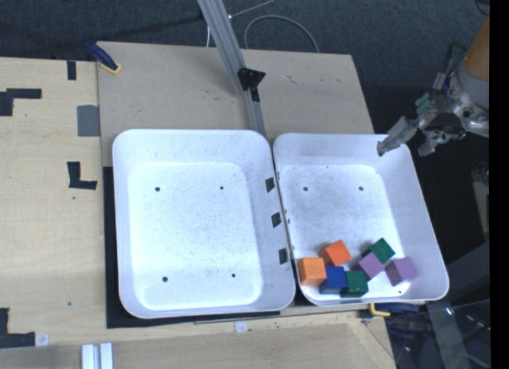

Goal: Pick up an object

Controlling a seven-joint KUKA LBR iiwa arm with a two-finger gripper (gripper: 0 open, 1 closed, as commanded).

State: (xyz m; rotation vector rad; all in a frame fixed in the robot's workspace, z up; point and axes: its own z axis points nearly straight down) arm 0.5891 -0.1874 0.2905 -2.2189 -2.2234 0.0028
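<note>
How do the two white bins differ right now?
The right bin holds a cluster of small colored blocks in its near corner; the left bin holds no blocks. The gripper is at the right bin's far edge, well away from the left bin. Both are shallow, white and speckled.

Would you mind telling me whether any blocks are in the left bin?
No, all the coloured blocks sit in the right bin's near corner.

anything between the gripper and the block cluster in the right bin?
No. In the camera view, only bare white bin floor separates the gripper at the upper right rim from the block cluster near the bottom edge.
</note>
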